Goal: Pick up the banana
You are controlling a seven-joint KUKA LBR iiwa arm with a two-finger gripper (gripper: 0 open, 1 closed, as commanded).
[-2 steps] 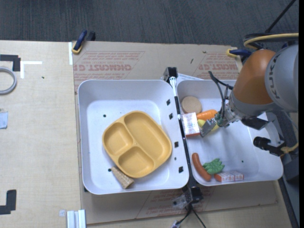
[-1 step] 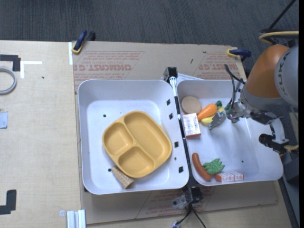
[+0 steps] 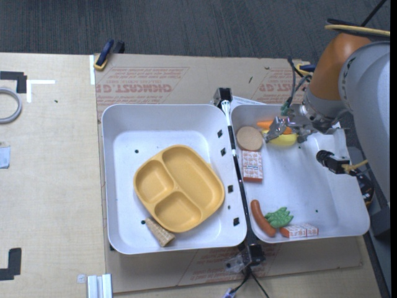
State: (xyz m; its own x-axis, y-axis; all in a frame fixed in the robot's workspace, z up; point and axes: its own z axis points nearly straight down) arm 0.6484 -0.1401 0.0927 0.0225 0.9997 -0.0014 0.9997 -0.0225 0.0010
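Arm (image 3: 366, 73) comes in from the right, wrist down over the far edge of the right bin (image 3: 338, 225). Gripper (image 3: 280, 131) sits low on the banana (image 3: 283, 139), which lies near the right bin's far edge, toward its far-left corner. Yellow shows just under and beside the metal fingertips. Can't tell how far the fingers are spread or whether the banana is actually between them; the wrist and finger hardware cover that spot.

An orange piece (image 3: 265, 125), maybe a carrot, pokes out just behind the banana at the bin's far edge. Round tan cookie-like item (image 3: 250, 138) is just left of the banana, close to the bin's left wall. A red-and-white packet (image 3: 252, 166) lies directly nearer the camera from that, along the same left wall.

Near edge of the right bin: hot dog sausage (image 3: 262, 218) at the near-left corner, green leafy toy (image 3: 280, 217) touching its right side, small red-and-white box (image 3: 299, 231) just right of those against the near edge.

Left bin (image 3: 121, 166): yellow three-compartment plate (image 3: 178, 188) roughly centred, turned at an angle. A tan cracker-like piece (image 3: 159, 231) lies at the plate's near edge, partly tucked under it.

Both bins rest on a cardboard sheet (image 3: 161, 85) on the bench (image 3: 49, 185). A blue clip (image 3: 105, 54) sits at the cardboard's far-left corner.
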